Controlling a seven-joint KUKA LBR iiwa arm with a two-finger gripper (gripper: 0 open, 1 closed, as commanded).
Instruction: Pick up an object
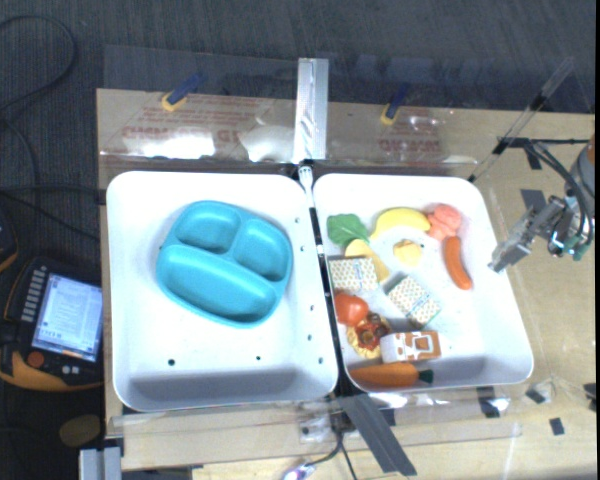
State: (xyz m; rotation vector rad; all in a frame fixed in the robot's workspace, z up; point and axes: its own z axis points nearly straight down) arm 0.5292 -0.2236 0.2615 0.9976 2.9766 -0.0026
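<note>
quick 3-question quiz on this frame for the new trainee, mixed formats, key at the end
1. True or false: the blue divided plate lies in the left bin.
2. Multiple choice: the gripper is (A) deep among the toys in the right bin, (B) at that bin's right rim, outside the toy pile, (C) over the blue divided plate.
3. Fill in: along the right bin's front edge lies an orange toy ____.

Key
1. True.
2. B. It touches no toy.
3. Carrot, just in front of the small carton.
</note>
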